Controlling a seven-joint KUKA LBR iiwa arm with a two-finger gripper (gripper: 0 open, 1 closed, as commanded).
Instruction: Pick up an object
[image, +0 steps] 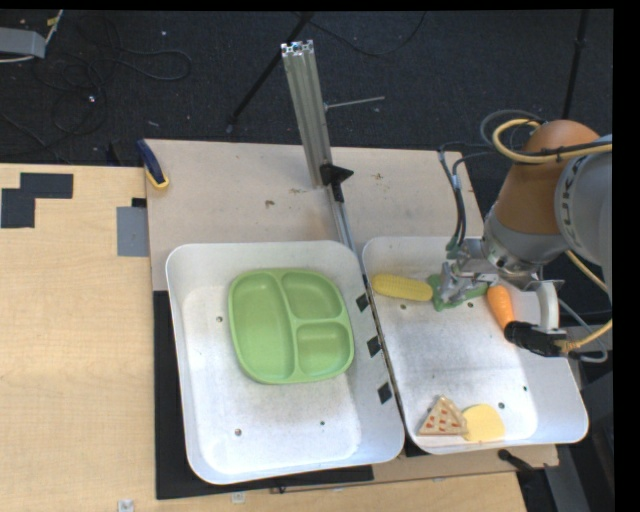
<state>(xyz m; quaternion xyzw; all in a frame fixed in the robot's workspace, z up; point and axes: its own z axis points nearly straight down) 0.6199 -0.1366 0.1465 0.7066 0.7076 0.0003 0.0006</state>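
Hovering low in the right bin (560, 420), the gripper (455, 290) — finger state unclear — touches a green object (450, 299), yellow corn (402, 289) just beside it.

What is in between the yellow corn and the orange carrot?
In the camera view, the gripper sits between the corn and the carrot, low over something green in the right bin.

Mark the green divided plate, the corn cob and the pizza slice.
green divided plate (262, 325): camera view, large left compartment.
corn cob (401, 289): camera view, middle of cob.
pizza slice (441, 420): camera view, topping centre.
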